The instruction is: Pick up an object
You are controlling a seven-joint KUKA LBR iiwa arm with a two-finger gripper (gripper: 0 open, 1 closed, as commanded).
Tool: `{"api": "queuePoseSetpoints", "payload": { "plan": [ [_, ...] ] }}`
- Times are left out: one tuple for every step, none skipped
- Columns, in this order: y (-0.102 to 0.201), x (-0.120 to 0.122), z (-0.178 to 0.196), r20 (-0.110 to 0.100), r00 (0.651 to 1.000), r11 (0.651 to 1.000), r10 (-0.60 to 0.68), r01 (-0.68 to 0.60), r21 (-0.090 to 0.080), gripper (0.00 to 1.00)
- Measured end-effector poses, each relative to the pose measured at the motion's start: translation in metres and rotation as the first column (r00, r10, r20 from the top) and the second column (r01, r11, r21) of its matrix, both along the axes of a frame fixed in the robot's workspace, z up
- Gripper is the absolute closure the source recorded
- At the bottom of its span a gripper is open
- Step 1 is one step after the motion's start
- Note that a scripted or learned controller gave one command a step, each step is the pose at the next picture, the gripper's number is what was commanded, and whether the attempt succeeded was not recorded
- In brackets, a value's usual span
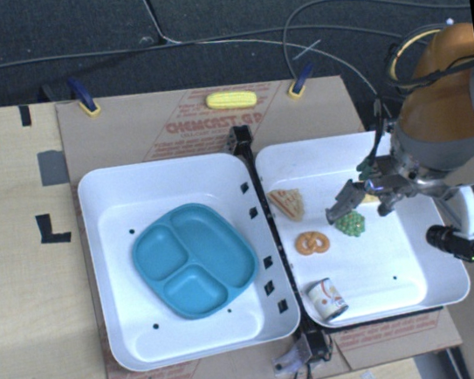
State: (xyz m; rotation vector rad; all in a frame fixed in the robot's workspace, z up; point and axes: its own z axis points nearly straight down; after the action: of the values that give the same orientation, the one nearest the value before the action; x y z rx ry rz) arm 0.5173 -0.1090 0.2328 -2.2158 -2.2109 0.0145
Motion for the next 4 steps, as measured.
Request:
{"api": "queuePoseSetpoints", "payload": {
  "plan": [
    [0.000, 0.003, 0.007, 0.013, 1.000, 1.000, 0.004, -0.004, -0.001, 0.00],
    [0.008, 0.006, -0.054, 0.007, 1.000, 1.000, 0.004, -0.004, -0.001, 0.00],
    [0.008, 0.009, -0.099, 0.008, 1.000, 1.000, 0.003, -0.003, -0.001, 0.00],
    [0.008, 0.009, -0.151, 0.013, 1.000, 1.000, 0.003, -0.003, -0.003, 0.00]
  ]
}}
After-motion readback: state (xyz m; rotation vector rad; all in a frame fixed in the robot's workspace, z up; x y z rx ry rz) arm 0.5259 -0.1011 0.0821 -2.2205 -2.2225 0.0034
